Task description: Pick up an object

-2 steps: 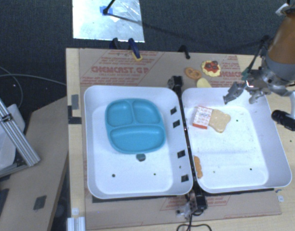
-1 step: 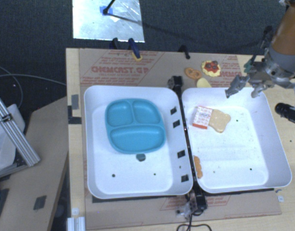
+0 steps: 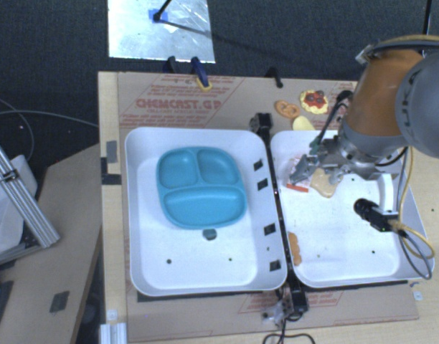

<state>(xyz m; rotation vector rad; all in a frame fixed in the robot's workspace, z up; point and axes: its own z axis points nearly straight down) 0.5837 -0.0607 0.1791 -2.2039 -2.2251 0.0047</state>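
My gripper (image 3: pixel 303 169) hangs low over the upper left part of the right bin (image 3: pixel 348 256). Just beneath and beside it lie a small red piece (image 3: pixel 297 188) and a tan, bread-like piece (image 3: pixel 323 185); whether the gripper touches either is unclear. An orange-brown piece (image 3: pixel 294 249) rests against the right bin's left wall, nearer the front. The grey arm with its orange band (image 3: pixel 381 92) comes in from the upper right.
The left bin (image 3: pixel 144 264) holds a blue divided plate (image 3: pixel 201 186) with a small grey-blue item (image 3: pixel 209 233) at its front edge. Behind the right bin, on the cardboard, lie a pizza-like toy (image 3: pixel 314 101), a cookie (image 3: pixel 285 108) and a pale yellow piece (image 3: pixel 302 124).
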